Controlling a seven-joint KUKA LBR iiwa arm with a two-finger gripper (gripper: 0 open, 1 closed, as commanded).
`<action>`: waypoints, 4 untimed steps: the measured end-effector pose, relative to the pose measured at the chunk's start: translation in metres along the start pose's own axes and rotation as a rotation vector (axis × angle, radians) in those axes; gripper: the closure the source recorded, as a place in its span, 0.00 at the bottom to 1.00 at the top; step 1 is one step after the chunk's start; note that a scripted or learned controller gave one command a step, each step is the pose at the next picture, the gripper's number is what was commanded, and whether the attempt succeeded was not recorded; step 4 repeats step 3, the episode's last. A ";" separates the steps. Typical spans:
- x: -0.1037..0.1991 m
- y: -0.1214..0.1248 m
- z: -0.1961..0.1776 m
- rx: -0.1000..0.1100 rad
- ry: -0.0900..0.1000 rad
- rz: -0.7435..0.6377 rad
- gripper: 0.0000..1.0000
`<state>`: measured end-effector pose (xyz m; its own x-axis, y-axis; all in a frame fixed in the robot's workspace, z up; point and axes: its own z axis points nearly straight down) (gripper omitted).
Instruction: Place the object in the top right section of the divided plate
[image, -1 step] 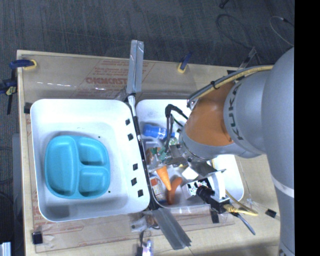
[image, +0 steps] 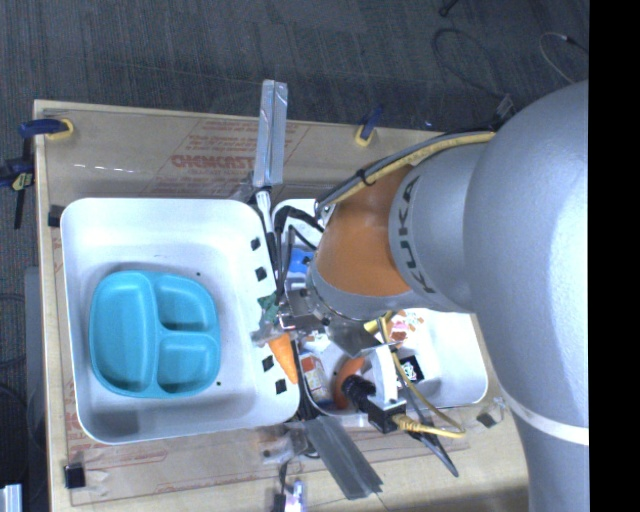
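Two white bins sit side by side on my tabletop (image: 150, 150). From the overhead camera, the left bin (image: 90, 230) holds the blue divided plate (image: 153, 333) lying flat, its single large section at nine o'clock and two smaller sections at three o'clock, all bare. My grey arm (image: 500, 250) with its orange band (image: 360, 250) reaches in from three o'clock and covers most of the right bin (image: 455, 375). I take the claw (image: 300, 335) to be low over that bin's left wall, but the wrist hides it and I cannot tell how it stands. Small objects crowd beneath it: an orange piece (image: 283, 357) just at the dividing wall, a blue item (image: 297, 262) at twelve o'clock from it, and a patterned packet (image: 405, 325) at three o'clock.
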<state>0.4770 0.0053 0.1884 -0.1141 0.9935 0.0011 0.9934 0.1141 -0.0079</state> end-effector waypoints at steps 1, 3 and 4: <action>0.049 0.016 0.000 -0.001 -0.001 -0.033 1.00; 0.089 0.040 0.000 0.002 -0.002 -0.022 0.00; 0.089 0.040 0.000 0.002 -0.002 -0.022 0.00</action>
